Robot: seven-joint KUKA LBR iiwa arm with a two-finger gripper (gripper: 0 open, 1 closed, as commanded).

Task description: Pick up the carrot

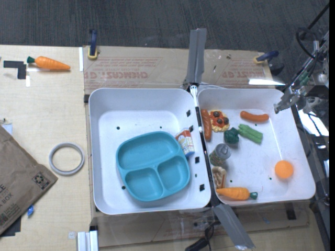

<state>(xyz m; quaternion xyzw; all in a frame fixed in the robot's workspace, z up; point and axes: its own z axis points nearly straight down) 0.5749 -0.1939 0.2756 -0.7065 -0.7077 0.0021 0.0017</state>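
Hiding pincer (282, 104); carrot (234, 193) unobscured

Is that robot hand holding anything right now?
Nothing. The gripper is above the right bin's far corner with nothing in it; the carrot lies at that bin's near edge.

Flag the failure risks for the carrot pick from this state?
1. The carrot lies against the right bin's near wall, beside a small packet: fingers may hit the wall or the packet.
2. A second carrot lies on the bench outside the bins: possible wrong target.
3. The gripper sits at the far right rim, a long way off.
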